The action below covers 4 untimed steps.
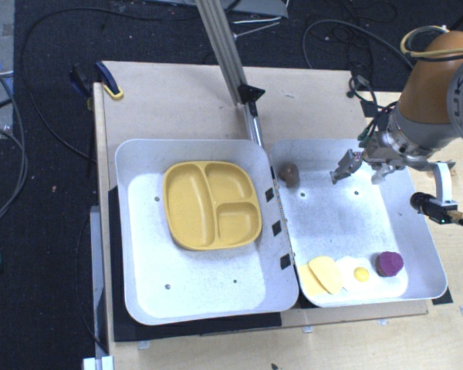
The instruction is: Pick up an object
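Note:
My gripper [362,170] hangs open over the far part of the right bin [347,222], its two fingers spread with nothing between them. A small brown round object [288,174] lies in that bin's far left corner, left of the gripper. Along the near edge sit a pale yellow flat piece [322,274], a small yellow ball [360,274] on a white patch, and a purple object [389,264]. These near objects lie well below the gripper in the view.
The left bin [139,284] holds a yellow divided plate [212,204]. A metal pole [224,45] slants down to the divider between the bins. Black clips mark the divider. Cables lie on the dark floor around the bench.

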Each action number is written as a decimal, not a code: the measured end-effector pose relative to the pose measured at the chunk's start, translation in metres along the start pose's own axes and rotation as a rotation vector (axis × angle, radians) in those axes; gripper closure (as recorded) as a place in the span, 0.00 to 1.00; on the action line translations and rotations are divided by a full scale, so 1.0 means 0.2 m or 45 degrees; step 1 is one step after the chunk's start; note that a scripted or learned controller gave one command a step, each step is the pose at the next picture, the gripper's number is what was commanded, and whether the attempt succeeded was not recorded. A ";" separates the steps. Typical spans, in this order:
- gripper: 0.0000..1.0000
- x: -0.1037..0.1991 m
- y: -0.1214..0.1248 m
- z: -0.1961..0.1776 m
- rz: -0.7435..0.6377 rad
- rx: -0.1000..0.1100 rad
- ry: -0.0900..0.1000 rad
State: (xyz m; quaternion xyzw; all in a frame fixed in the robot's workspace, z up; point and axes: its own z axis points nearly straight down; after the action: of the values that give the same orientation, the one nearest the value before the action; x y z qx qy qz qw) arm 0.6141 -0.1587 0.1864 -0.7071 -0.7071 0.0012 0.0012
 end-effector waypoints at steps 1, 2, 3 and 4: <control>0.00 0.03 0.00 0.23 -0.003 0.001 0.000; 0.00 0.04 0.00 0.48 0.000 -0.003 -0.001; 1.00 0.03 0.01 0.41 0.000 -0.009 -0.003; 1.00 0.04 0.02 0.10 -0.003 -0.013 -0.002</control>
State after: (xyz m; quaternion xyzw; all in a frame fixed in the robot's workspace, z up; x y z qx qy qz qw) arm 0.6181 -0.1504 0.1674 -0.7062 -0.7080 -0.0017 -0.0029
